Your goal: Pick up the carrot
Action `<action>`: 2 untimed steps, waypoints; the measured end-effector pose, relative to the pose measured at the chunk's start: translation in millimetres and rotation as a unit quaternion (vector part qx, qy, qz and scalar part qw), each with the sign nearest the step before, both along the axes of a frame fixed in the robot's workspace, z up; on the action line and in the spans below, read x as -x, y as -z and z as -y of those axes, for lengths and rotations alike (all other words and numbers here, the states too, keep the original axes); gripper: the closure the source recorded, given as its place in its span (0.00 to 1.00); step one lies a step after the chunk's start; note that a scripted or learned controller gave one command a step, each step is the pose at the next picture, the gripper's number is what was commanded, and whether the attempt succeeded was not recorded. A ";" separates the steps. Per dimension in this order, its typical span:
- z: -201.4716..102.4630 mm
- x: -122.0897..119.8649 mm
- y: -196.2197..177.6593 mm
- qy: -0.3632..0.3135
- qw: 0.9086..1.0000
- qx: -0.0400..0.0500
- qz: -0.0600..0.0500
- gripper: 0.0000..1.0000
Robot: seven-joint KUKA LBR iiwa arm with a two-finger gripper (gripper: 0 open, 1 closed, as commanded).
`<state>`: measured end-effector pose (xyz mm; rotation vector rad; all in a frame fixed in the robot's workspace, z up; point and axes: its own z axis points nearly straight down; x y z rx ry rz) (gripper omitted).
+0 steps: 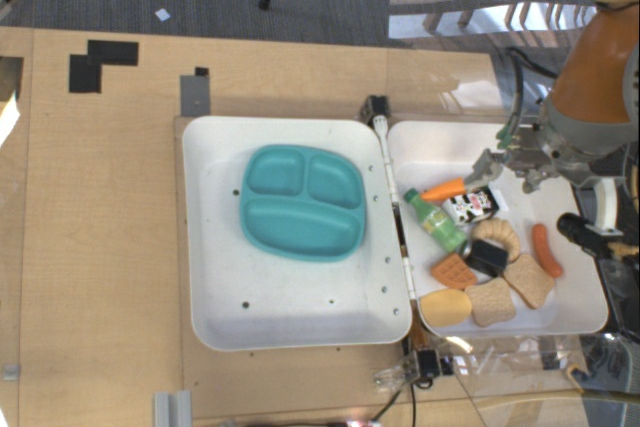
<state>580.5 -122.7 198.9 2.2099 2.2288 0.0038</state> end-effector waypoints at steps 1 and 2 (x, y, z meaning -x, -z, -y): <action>-30.4 -33.4 85.3 0.028 0.999 0.004 0.020 0.00; -30.5 -91.7 108.6 0.132 0.991 -0.001 0.002 0.00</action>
